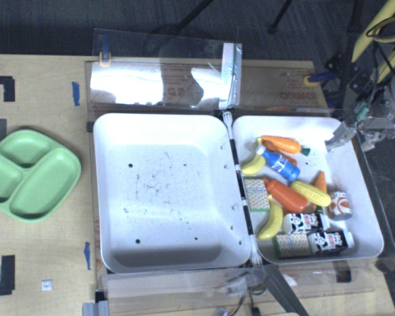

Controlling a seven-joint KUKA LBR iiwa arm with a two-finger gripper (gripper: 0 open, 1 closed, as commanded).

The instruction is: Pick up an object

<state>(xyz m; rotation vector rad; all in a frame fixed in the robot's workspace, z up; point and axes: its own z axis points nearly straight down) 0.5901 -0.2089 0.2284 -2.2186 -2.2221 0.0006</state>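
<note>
Toys (296,196) fill the right bin (368,229); hand (345,135) state unclear, above its rim.

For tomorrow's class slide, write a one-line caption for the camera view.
Toy foods crowd the right bin, among them a blue bottle and corn cob, while the gripper hovers at its upper right rim.

My two shallow white plastic bins (164,137) sit on a pale wooden bench (39,78). One holds an orange toy carrot (281,143), a blue bottle (280,165), yellow corn (311,193), yellow bananas (271,221) and black-and-white (cow-patterned) cartons (329,240). A green divided plate (29,174) lies beside.
</note>
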